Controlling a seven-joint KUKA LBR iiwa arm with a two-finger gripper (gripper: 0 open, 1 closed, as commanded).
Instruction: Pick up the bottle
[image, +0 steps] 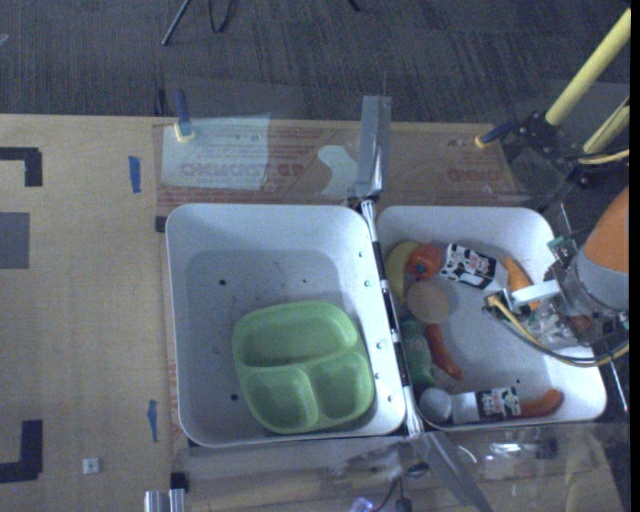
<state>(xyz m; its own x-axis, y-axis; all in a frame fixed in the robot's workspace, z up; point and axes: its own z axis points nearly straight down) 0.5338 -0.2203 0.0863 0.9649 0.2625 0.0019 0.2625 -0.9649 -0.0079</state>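
Gripper (560, 318) first: mine sits at the right edge of the right bin (462, 214), below the orange band of my arm (612, 250), tangled in its own cables, and I cannot tell from this view what state it is in or whether it has hold of anything; nothing shows clearly in its grasp. My target, the bottle (478, 404), lies on its side along the near wall of that bin, white cap pointing left toward the divider, label facing up. An orange carrot-like piece (543, 403) lies just beside its right end, seemingly touching, and a green toy (417, 362) with a red-orange strip (445, 355) crowds the cap end. Farther back lie a round tan disc (432, 301), an orange-and-yellow lump (414, 263) and a black-and-white carton (469, 264). In the left bin (262, 228) rests a green divided tray (300, 362), well apart from my work. To do this step well, I judge I should come toward the near wall, centre over the labelled middle of the bottle, and turn my wrist so the grasp crosses its short width, not its length. The wall leaves little room on the near side, so a straight, careful descent matters; drifting right risks catching the orange piece instead.
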